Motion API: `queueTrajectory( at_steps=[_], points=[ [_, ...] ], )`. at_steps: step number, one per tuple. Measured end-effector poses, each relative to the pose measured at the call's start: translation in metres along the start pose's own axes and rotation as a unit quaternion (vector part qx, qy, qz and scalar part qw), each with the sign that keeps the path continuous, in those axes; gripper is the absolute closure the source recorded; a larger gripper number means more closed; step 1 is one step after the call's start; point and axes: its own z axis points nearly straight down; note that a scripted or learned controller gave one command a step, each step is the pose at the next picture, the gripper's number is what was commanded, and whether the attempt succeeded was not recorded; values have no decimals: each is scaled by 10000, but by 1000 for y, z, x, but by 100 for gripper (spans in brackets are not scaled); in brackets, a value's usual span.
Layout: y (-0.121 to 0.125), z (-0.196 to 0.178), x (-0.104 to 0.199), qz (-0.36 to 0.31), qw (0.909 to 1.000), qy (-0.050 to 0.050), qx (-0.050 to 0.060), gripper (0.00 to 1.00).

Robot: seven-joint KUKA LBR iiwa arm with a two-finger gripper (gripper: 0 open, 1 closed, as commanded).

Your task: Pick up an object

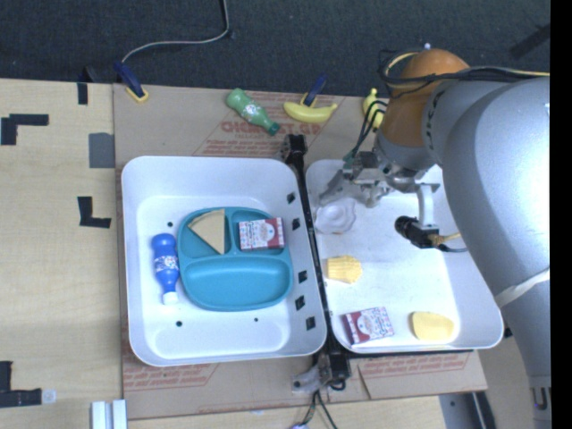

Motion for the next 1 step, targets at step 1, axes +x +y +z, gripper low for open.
queueTrajectory(
  at_steps=[1],
  points=[
    [-10, 0, 4, 6, 10000, -5, 4, 0]
  ],
)
